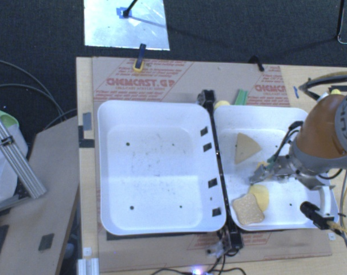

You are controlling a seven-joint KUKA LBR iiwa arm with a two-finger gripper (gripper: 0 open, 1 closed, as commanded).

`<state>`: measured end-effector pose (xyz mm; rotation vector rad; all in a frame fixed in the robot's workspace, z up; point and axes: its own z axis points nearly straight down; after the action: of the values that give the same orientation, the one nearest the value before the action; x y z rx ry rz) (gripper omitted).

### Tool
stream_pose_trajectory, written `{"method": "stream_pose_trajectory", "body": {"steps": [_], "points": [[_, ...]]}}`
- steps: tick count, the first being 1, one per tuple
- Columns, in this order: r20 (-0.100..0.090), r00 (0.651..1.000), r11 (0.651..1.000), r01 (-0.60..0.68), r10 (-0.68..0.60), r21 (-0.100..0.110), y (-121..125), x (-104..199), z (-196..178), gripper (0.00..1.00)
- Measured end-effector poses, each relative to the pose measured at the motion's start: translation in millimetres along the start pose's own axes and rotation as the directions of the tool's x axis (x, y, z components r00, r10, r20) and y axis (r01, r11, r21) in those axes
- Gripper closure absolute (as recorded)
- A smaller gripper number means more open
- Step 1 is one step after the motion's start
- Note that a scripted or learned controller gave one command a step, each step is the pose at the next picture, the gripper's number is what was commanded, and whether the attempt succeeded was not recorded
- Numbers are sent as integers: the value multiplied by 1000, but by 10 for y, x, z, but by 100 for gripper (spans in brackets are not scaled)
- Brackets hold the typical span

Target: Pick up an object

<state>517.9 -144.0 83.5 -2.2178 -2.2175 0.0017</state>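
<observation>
The gripper (259, 175) sits low in the right bin (276, 114), grip unclear, so it should drop straight onto the yellow round piece (260, 196) at 6 o'clock, then squeeze.

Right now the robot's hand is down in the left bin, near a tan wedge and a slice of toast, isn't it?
Not quite: the hand is down in the right bin, not the left. The camera view shows it there, near the tan wedge and the slice of toast.
</observation>
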Motion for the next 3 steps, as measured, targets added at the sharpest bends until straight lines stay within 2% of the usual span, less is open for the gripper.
{"method": "stream_pose_trajectory", "body": {"steps": [1,2,3], "points": [[0,1000,1000,4,-4,-2,-327,364,-2,0],[3,1000,1000,0,0,-5,69,1384,-746,0],[-10,1000,1000,9,-9,-6,86,1460,-861,100]]}}
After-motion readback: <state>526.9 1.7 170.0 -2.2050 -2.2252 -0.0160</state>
